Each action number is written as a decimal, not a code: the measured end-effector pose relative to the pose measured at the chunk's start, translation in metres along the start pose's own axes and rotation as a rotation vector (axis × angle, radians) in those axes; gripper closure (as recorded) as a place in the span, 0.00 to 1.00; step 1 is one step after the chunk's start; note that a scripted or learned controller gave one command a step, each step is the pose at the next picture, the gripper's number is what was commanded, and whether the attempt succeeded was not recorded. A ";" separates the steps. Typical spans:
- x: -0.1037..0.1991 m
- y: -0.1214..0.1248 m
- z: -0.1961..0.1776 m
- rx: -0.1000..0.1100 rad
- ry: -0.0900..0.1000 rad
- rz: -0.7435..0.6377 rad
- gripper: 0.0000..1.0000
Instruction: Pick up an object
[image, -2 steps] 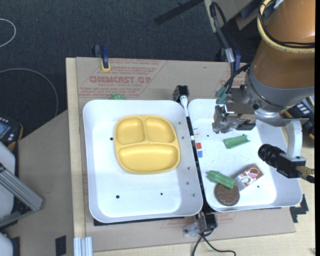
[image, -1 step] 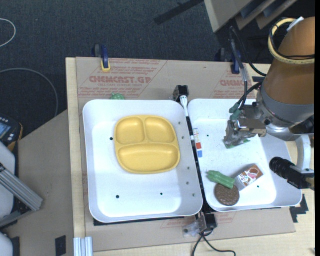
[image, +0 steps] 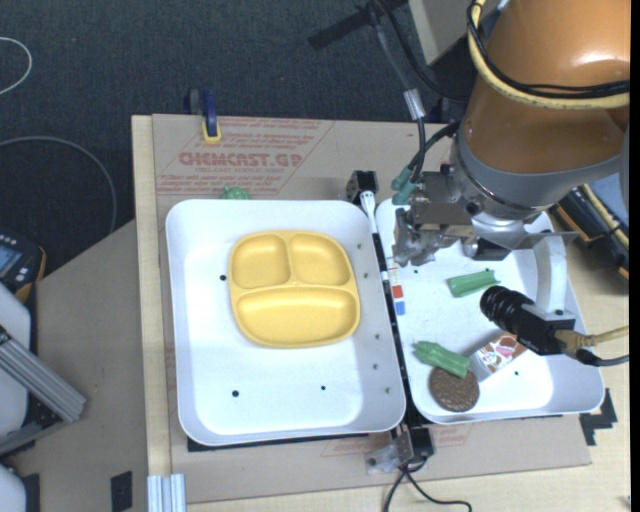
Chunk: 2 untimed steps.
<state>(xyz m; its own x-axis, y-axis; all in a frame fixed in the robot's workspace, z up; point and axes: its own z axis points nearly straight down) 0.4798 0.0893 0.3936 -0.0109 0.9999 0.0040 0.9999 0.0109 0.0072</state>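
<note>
My gripper (image: 408, 250) hangs over the far left part of the right bin (image: 560, 400), close to the rim between the two bins. Nothing shows between its tips. In that bin lie a green piece (image: 470, 284) just right of the gripper, a second green piece (image: 441, 357) nearer the front, a brown round disc (image: 454, 390) touching it, and a small red and white packet (image: 497, 352). A white curved piece (image: 550, 275) lies at the bin's right side.
The left bin (image: 200, 380) holds a yellow divided plate (image: 293, 288) near its far middle. A small green thing (image: 235, 193) lies on the board behind the left bin. The arm's big orange and grey body (image: 545, 100) covers the right bin's far side.
</note>
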 end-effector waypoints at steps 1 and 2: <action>-0.035 0.000 -0.034 0.001 -0.004 0.014 1.00; -0.015 -0.002 0.035 0.016 -0.005 0.010 1.00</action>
<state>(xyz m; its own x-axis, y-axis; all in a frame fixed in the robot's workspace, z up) 0.4784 0.0744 0.3590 -0.0012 1.0000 -0.0007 1.0000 0.0012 -0.0085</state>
